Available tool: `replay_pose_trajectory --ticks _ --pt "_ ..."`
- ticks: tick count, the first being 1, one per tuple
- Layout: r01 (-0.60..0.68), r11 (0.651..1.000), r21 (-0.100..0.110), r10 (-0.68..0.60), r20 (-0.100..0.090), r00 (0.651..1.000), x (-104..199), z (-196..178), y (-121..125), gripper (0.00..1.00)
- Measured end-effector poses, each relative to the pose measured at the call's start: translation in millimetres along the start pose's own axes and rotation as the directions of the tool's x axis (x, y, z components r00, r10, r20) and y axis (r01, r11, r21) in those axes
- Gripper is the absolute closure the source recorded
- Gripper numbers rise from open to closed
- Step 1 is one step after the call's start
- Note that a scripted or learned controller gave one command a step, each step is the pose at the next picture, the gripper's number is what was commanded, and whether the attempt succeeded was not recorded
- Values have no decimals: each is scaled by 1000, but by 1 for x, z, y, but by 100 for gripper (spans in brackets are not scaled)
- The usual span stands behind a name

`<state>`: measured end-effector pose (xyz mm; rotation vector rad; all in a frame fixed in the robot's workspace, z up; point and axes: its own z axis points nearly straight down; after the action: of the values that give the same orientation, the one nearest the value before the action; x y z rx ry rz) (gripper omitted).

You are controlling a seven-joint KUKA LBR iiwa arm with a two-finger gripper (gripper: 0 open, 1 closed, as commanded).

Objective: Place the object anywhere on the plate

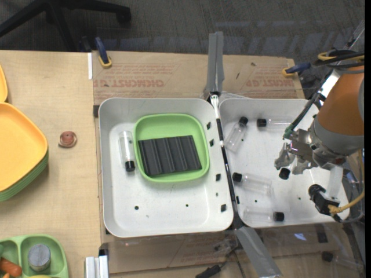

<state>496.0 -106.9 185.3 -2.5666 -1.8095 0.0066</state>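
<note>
A green plate point(171, 120) lies in the left bin point(162, 213) with a dark ridged block point(171, 155) on it. A clear vial with a black cap point(126, 150) lies in that bin, just left of the plate. The right bin point(261, 204) holds several clear vials: one near its upper left point(235, 136), one at its lower left point(253, 182), and loose black caps point(262, 121). My gripper point(290, 158) hangs low over the right side of the right bin, far from the plate. A black-capped piece point(284, 174) sits directly under it; whether it is held is unclear.
A stack of yellow plates point(17, 149) and a small red knob point(68, 138) lie on the bench to the left. A green compartment tray point(29, 256) is at the bottom left. A metal bar point(215, 62) runs up from between the bins.
</note>
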Motion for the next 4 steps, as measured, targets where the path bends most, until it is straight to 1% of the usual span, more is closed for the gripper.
replay_pose_trajectory --ticks 1,2,3,4 --pt "0 1000 0 0 0 1000 0 0 0 0" --pt "-132 991 -1 132 0 991 -18 -85 64 0" --pt "-297 955 0 297 0 955 -54 -73 106 0" --pt "-358 934 2 358 0 934 -68 -62 109 0"
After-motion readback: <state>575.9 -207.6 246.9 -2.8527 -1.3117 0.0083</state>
